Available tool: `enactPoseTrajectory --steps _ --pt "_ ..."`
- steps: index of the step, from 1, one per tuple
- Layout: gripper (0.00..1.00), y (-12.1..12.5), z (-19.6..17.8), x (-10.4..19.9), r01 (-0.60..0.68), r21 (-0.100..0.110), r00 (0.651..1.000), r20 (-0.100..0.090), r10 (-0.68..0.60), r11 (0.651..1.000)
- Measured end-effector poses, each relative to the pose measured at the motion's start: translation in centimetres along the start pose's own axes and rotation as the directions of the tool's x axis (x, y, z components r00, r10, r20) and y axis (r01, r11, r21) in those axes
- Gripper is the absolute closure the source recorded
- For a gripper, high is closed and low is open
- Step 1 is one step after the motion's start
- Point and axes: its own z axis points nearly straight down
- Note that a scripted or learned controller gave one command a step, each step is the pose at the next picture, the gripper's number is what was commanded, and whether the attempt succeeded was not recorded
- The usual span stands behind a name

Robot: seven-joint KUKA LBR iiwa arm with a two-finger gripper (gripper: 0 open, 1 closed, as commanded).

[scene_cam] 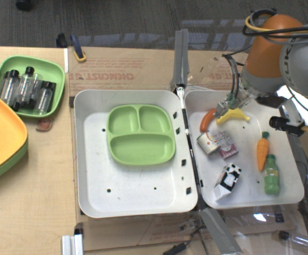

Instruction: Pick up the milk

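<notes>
The arm is reaching in from the right over the right bin (pixel 297 195), its gripper (pixel 229 106) hanging near the bin's back left, just above a yellow banana (pixel 233 117) and beside a red-orange pepper (pixel 207 119). Can't tell the gripper's state.

The milk carton (pixel 227 179), black-and-white cow pattern, is lying tilted near the front of the right bin, well apart from the gripper. Between them a small box (pixel 209 142) and a pink packet (pixel 228 150) are sitting. A carrot (pixel 262 152) and a green bottle (pixel 271 175) are lying to the right. A green divided plate (pixel 141 134) is resting in the left bin (pixel 90 195).
</notes>
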Motion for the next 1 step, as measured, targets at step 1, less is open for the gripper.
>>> enactPoseTrajectory --steps 1 --pt "1.0 0.37 1.1 -2.34 -0.448 0.0 0.894 0.0 0.448 0.894"
